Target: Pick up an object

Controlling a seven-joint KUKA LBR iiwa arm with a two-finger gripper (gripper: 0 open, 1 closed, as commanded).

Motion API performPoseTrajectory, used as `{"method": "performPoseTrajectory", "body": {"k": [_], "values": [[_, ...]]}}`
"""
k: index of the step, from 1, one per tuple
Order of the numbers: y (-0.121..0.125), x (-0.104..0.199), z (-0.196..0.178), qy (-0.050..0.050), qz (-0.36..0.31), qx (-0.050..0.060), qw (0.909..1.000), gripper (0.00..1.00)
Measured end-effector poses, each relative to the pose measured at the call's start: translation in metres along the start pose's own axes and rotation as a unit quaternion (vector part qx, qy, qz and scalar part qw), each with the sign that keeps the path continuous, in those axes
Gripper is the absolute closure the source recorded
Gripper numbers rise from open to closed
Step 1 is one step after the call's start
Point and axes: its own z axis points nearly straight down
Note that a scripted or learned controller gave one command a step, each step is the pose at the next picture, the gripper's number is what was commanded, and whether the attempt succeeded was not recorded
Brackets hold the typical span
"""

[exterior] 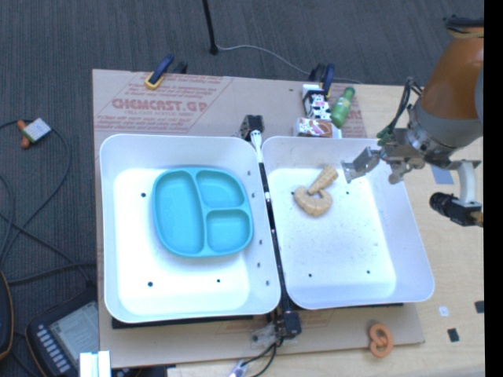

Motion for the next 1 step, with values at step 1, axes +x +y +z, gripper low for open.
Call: {"method": "performPoseTrajectory", "body": {"k": [1], "values": [[-0.0272,-0.0104,0.1434,-0.001,0.001,-0.002,1.0000,0.00]]}}
